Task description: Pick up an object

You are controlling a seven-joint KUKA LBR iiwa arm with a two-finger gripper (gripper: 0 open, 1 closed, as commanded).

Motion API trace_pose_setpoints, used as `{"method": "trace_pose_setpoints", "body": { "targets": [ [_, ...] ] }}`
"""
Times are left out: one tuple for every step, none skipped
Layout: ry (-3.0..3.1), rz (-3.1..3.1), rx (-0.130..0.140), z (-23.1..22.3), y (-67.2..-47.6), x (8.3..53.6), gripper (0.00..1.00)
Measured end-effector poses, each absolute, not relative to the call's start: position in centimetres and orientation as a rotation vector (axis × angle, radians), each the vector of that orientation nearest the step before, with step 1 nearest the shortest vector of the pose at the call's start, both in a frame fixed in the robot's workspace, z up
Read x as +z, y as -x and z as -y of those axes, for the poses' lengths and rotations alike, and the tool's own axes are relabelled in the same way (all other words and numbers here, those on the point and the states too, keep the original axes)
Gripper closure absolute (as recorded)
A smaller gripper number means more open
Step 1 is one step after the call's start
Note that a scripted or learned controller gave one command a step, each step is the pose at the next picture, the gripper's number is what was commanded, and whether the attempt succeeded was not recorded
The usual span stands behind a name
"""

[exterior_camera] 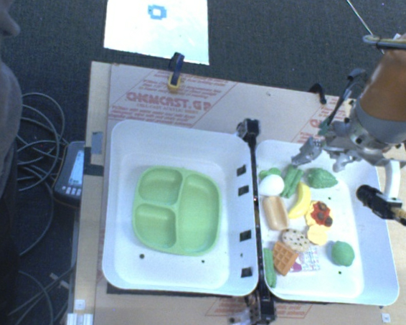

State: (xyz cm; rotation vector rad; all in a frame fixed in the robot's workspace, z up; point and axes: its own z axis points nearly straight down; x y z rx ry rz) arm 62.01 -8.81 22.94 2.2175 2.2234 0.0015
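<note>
Two white bins side by side: left bin holding a green divided plate, right bin crowded with toy food. Arm in from 3 o'clock, gripper low over the right bin's 12 o'clock edge, fingers splayed fairly wide with nothing between them.

Just below the fingers, toward 6 o'clock: a green leafy piece, long axis running roughly 9-to-3. Beside it at 9 o'clock, a green pod lying 1-to-7, and a white egg. Yellow banana curved, long axis about 12-to-6, tips pointing toward 3 o'clock. Bread roll at its 8 o'clock, axis 11-to-5. Red-and-yellow flower-like piece, possibly a pizza slice, hard to tell. Cookie, waffle and round green lump toward the 6 o'clock end.
</note>
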Motion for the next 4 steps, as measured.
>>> {"method": "trace_pose_setpoints", "body": {
  "targets": [
    [-2.223,-2.221,-0.003,11.0,-61.0,19.0,0.00],
    [-2.225,-2.221,-0.005,14.8,-60.9,7.8,0.00],
    [-2.217,-2.221,0.004,14.6,-61.2,9.6,1.00],
    [-2.204,-2.224,0.017,9.2,-58.6,23.1,1.00]
  ]
}}
